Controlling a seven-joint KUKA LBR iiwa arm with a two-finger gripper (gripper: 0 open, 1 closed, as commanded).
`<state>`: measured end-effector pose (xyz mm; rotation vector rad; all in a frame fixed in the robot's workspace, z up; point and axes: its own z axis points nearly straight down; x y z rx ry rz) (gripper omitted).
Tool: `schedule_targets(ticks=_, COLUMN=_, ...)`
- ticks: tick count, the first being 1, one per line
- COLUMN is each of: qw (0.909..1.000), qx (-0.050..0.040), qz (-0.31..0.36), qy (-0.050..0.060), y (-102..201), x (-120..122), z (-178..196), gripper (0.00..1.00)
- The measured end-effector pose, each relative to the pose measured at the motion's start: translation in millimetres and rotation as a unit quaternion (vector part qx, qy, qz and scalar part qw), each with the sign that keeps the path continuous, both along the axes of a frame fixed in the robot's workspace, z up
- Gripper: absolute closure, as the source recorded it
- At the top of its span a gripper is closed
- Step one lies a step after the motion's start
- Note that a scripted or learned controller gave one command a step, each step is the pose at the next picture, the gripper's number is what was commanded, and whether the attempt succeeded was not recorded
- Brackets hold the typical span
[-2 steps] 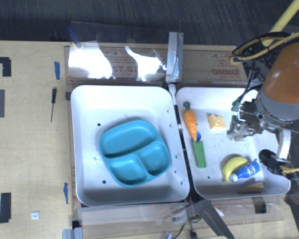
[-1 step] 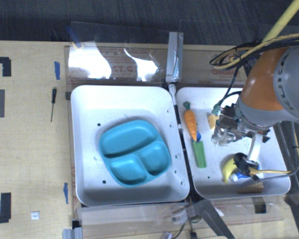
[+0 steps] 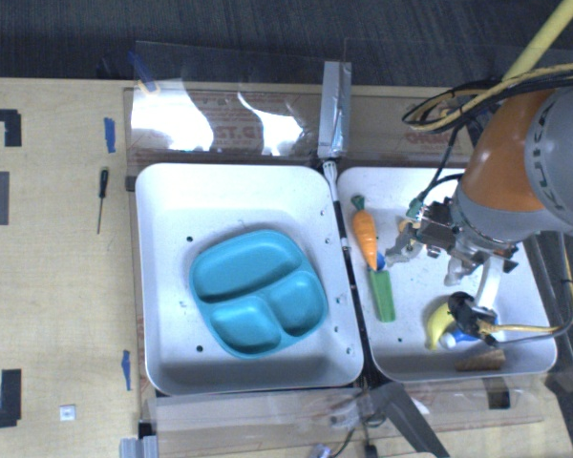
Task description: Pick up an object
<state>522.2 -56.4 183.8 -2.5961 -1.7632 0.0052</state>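
Right bin [image 3: 401,348], smooth white plastic: tapered orange carrot [image 3: 365,237] and flat green stick [image 3: 384,296] at frame centre-right, just left of gripper [image 3: 447,256]; curved yellow banana [image 3: 439,324] below it. Gripper open/closed state: cannot tell.

**iiwa arm: appearance check**

Arm [image 3: 565,165] casing is smooth matte grey and rounded. A wide orange band [image 3: 504,160], glossy and domed, sits above the wrist. The gripper [image 3: 437,256] is bare silver metal with dark blocks and thin wires at its side. Black and yellow cables [image 3: 449,103] are looped near the band. A thick yellow hose [image 3: 546,29] runs off the upper right.
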Motion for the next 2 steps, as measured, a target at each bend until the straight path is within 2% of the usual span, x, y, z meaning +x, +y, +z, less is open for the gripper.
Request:
schedule_targets(ticks=1, qw=0.9984, qx=-0.0005, qz=0.057, qy=0.001, y=-54, x=45, z=-81, gripper=0.0)
schedule_targets(ticks=2, qw=0.9987, qx=-0.0011, qz=-0.051, qy=-0.002, y=-74, x=46, z=-68, gripper=0.0)
